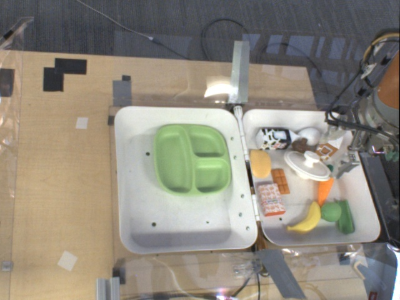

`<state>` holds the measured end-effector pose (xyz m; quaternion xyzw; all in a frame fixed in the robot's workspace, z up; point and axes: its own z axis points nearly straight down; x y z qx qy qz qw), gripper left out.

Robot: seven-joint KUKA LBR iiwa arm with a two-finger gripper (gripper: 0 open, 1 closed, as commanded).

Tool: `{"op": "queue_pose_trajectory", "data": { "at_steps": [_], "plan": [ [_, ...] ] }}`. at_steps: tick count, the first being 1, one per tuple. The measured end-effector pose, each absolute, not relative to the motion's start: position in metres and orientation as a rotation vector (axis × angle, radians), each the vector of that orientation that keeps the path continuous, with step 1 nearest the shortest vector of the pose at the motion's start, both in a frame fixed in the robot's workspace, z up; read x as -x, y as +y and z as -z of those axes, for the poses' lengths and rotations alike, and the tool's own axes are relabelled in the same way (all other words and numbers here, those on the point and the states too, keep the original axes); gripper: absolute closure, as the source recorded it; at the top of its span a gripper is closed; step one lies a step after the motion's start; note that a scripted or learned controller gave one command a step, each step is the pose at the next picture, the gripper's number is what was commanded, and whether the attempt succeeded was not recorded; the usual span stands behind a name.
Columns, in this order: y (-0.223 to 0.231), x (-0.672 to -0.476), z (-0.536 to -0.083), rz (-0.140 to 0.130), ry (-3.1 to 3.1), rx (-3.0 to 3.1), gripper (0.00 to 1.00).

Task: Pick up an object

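The right bin (pixel 369 230) holds several toy items: a banana (pixel 305 219), an orange carrot (pixel 324 190), a green vegetable (pixel 338 214), a white round lid (pixel 306 165), a yellow block (pixel 260 163) and a black-and-white carton (pixel 275 138). A small orange-and-white box (pixel 328 149) lies near the bin's right side. My gripper (pixel 351 155) hangs over that right side, just right of the box and the lid. It is open, with nothing between its fingers.
A green divided plate (pixel 190 158) lies in the left bin (pixel 134 224). A red-and-white packet (pixel 270 199) and a brown wafer (pixel 281 180) sit by the divider between the bins. Cables loop off the arm at the upper right.
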<state>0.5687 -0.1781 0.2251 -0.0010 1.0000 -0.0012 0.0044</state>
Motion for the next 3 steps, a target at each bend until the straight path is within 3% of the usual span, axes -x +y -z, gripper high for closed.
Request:
{"op": "queue_pose_trajectory", "data": {
  "at_steps": [1, 2, 3],
  "plan": [
    [-0.194, -0.568, -0.115, 0.011, 3.116, 0.163, 0.0],
    [-0.137, -0.532, -0.106, 0.024, 3.085, 0.018, 0.0],
    [-0.197, -0.513, -0.1, 0.024, 3.083, 0.323, 0.0]
  ]
}}
